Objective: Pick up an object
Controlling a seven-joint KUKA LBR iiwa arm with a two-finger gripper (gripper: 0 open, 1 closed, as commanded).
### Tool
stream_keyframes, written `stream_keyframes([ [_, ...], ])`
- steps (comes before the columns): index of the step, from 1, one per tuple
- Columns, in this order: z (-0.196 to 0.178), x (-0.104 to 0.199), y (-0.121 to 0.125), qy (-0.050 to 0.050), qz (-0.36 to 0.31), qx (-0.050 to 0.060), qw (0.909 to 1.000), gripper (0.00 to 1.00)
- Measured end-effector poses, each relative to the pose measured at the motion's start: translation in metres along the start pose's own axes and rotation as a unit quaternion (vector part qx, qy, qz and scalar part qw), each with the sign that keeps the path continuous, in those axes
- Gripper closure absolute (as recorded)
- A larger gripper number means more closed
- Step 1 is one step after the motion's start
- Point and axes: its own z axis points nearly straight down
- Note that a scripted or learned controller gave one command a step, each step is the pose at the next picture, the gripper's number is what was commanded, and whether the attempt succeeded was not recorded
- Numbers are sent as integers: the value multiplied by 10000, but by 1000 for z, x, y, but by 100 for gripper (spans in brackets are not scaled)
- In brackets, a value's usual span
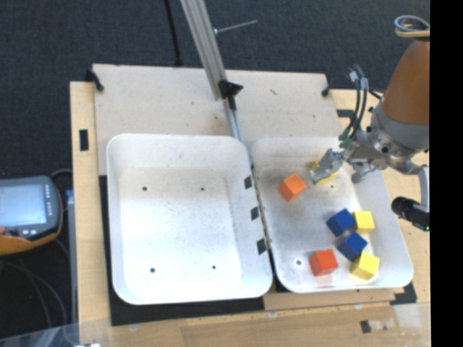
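Observation:
My gripper (325, 167) reaches in from the right over the upper middle of the right bin (289, 280). It is shut on a small yellow block (321, 171), which shows between the fingertips. Just to its lower left, an orange block (293, 186) lies on the bin floor. Nearer the front right sit a blue block (340, 221) touching a yellow block (364, 220), a second blue block (352, 246), another yellow block (366, 266) and a red-orange block (323, 262).
The left bin (116, 194) stands beside the right one, with a dark divider strip (257, 215) between them. A slanted metal pole (206, 42) rises behind the bins. A small screen device (27, 208) sits off the bench at left.

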Motion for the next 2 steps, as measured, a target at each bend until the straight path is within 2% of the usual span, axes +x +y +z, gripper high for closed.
stream_keyframes([
  [1,89,79,39,9,-56,43,10000,0],
  [2,186,21,34,-11,6,9,10000,0],
])
